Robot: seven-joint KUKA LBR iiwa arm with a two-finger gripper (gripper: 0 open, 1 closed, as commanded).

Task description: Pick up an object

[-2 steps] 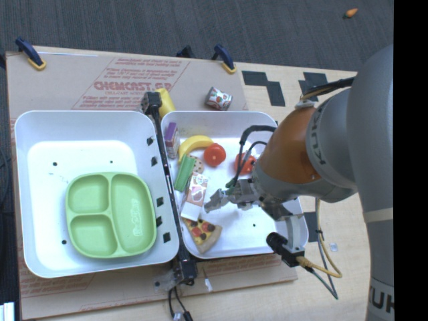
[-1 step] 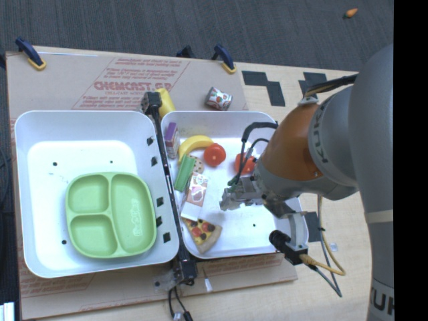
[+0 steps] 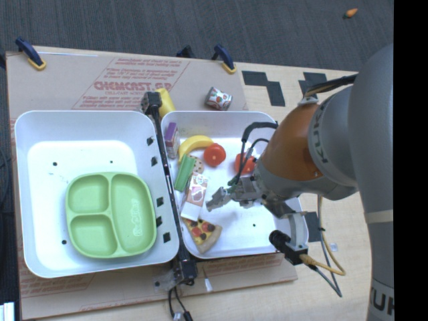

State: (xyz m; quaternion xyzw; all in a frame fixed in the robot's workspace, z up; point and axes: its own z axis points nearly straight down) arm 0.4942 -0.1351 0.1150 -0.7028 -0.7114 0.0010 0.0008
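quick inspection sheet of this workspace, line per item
surface: bench under printed cardboard, held by blue clamps
job's things: right bin holds banana, tomato, green block, small carton, pizza slice
clutter: green divided tray in left bin; crumpled can on bench behind the bins
grippers: gripper low over right bin beside the carton, nothing seen between its fingers
cables: black loop by the wrist; yellow wires at front right
surroundings: dark carpet with one orange speck
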